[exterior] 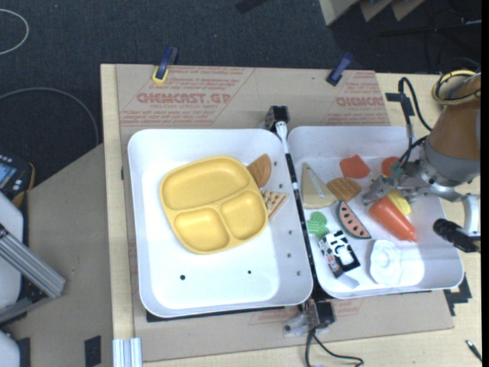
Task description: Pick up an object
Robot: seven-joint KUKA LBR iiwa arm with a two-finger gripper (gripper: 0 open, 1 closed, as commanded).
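My gripper [382, 191] reaches into the right bin [428, 140] from the right, its tip low over the bin's middle. An orange carrot [393, 217] with a yellow-green top lies just below and right of the tip, touching it or nearly so. A red-orange piece [354, 166] and a tan waffle piece [342, 188] lie just left of the tip. A small red item [390, 164] sits behind it, partly hidden by the wrist.
The right bin also holds a cheese wedge [310, 186], a watermelon slice [351, 220], a green piece [317, 223], a black-and-white item [337, 252] and a white cup [384, 261]. The left bin [221, 281] holds a yellow divided plate [212, 203], a brown piece [261, 170] and a waffle [273, 201].
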